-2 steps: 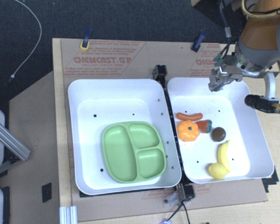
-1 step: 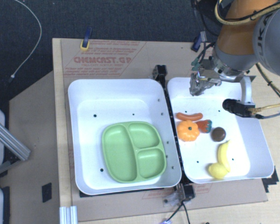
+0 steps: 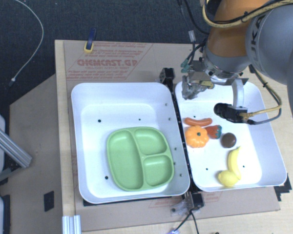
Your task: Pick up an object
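Much bare floor beside banana

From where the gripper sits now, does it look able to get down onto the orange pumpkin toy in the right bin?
Probably yes. The gripper hangs over the right bin's far left part, and the pumpkin lies nearer the camera with nothing over it. A hot dog and a red piece crowd it.

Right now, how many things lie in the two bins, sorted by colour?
Green: 1, the plate
Orange: 2, the pumpkin and the sausage
Yellow: 2, the banana and the lemon
Red: 1, a small piece
Brown: 1, a ball
Total: 7
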Robot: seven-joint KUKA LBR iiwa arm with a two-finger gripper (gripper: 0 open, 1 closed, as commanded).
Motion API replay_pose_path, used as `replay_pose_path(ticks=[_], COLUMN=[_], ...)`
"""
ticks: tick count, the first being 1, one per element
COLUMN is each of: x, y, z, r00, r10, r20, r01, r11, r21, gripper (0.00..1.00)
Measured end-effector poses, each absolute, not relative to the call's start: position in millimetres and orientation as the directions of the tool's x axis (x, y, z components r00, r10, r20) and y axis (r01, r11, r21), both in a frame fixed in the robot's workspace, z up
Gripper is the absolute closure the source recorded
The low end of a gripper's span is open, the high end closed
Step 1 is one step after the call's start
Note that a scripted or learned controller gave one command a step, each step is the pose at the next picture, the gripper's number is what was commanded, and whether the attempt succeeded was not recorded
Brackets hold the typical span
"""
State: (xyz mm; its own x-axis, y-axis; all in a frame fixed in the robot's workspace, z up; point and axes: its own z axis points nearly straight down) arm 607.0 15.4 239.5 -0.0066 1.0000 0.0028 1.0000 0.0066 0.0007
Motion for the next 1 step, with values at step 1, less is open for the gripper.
replay_pose_path(ticks=[1], x=[600.8], y=[61.2], z=[240.5], r00=[-0.006], r10=[1.0], r20=[0.002], r01=[1.0], r11=[0.006], r21=[-0.002], gripper=[1.0])
